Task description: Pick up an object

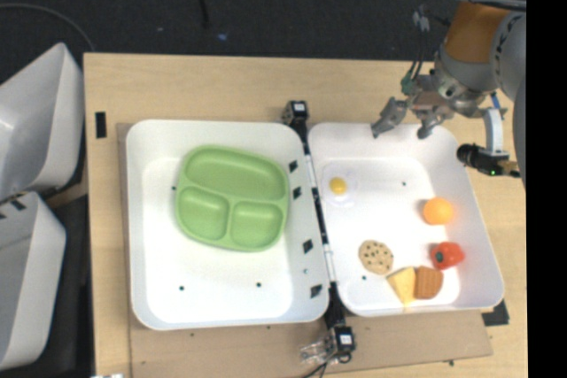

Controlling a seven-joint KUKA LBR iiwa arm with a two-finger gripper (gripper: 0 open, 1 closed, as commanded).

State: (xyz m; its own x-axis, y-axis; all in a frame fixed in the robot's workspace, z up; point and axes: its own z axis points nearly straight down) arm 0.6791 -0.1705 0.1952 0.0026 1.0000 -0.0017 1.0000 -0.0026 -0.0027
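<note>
The bench point(106, 84) is a pale wooden board set against a dark floor. Two shallow white bins rest directly on it, side by side and touching along their inner edges: the left bin point(151, 279) and the right bin point(474, 279). Small black clips point(295, 111) sit at the seam's far and near ends. A dark strip point(100, 125) lies near the bench's left edge.

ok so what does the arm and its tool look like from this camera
The arm is grey with a rounded orange section on top, and yellowish and dark cables loop over that orange part. Below it sits a grey metal wrist block. The tool has two dark grey, slim fingers. A black fitting with a small green light sits beside it.
</note>
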